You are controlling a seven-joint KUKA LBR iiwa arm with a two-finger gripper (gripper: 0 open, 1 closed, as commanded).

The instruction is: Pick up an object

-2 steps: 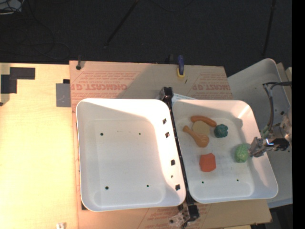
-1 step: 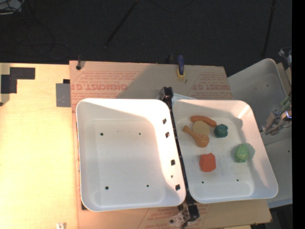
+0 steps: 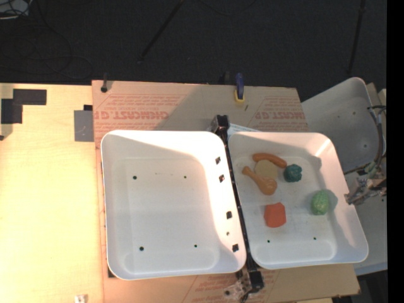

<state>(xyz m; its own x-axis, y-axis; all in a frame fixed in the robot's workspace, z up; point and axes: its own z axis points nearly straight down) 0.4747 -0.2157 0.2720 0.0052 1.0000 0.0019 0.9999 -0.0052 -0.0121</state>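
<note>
We see the pale grey arm point(image 3: 355, 115) at the right edge of the frame, its cabled gripper point(image 3: 365, 192) low, just outside the right bin's point(image 3: 353, 251) rim; whether it is open we cannot tell. The objects lie in that bin: a red block point(image 3: 274, 215), a green lump point(image 3: 322, 202), a teal lump point(image 3: 292, 173) and a tan drumstick point(image 3: 261, 180). Red print on the cardboard point(image 3: 278, 109) reads upside down, illegible.

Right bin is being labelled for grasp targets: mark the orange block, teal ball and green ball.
orange block point(image 3: 274, 215), camera view, top face
teal ball point(image 3: 292, 173), camera view, centre
green ball point(image 3: 321, 202), camera view, centre
</note>
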